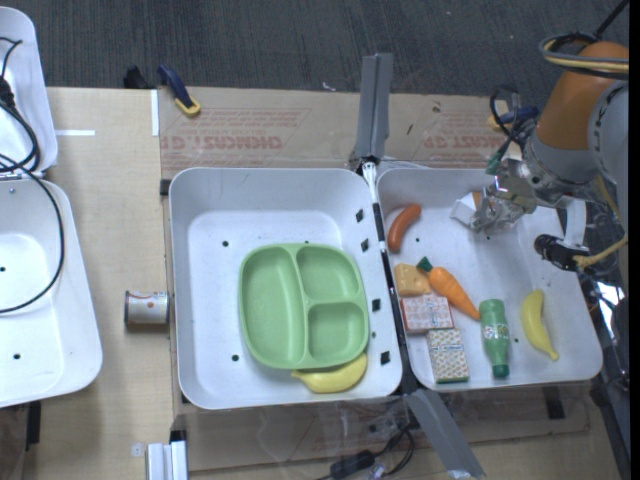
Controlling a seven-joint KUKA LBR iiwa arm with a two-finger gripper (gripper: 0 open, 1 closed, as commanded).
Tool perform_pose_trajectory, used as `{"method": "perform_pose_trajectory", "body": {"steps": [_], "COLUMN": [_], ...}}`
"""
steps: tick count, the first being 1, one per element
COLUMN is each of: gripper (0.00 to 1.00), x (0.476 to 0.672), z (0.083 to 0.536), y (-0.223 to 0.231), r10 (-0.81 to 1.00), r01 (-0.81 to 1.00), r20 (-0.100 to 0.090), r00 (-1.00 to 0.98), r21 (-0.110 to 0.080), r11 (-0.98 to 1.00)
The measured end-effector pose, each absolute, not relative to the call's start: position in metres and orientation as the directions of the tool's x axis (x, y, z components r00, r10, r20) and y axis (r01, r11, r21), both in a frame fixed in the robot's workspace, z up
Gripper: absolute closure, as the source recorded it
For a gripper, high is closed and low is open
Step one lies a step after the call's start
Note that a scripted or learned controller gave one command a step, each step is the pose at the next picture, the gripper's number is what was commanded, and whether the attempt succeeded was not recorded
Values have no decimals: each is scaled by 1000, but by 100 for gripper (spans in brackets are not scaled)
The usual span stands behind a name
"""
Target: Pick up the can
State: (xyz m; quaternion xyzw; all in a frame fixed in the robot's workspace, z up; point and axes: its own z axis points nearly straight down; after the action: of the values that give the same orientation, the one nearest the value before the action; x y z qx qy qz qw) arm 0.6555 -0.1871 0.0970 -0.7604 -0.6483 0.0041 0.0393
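The can (147, 309) is a small silver cylinder with a red end. It lies on its side on the wooden bench, just left of the left bin (200, 208) and outside both bins. My gripper (490, 214) hangs over the back of the right bin (575, 363), far to the right of the can. A small white object (465, 209) lies just left of the gripper's tip, and I cannot tell whether they touch.
The left bin holds a green divided plate (305, 303) with a banana (332, 376) partly under it. The right bin has a red sausage (403, 225), carrot (452, 290), bread piece (410, 280), two small boxes (427, 313), green bottle (493, 336) and another banana (538, 324).
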Motion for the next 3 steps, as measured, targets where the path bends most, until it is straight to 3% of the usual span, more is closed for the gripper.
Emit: {"method": "perform_pose_trajectory", "body": {"steps": [1, 2, 3], "gripper": [100, 100, 0], "x": [659, 616, 613], "z": [162, 114, 108], "y": [-214, -188, -188], "r10": [972, 789, 787], "r01": [972, 788, 787], "r20": [-1, 13, 9], "r00": [235, 614, 616], "r21": [2, 43, 32], "r11": [-235, -614, -616]}}
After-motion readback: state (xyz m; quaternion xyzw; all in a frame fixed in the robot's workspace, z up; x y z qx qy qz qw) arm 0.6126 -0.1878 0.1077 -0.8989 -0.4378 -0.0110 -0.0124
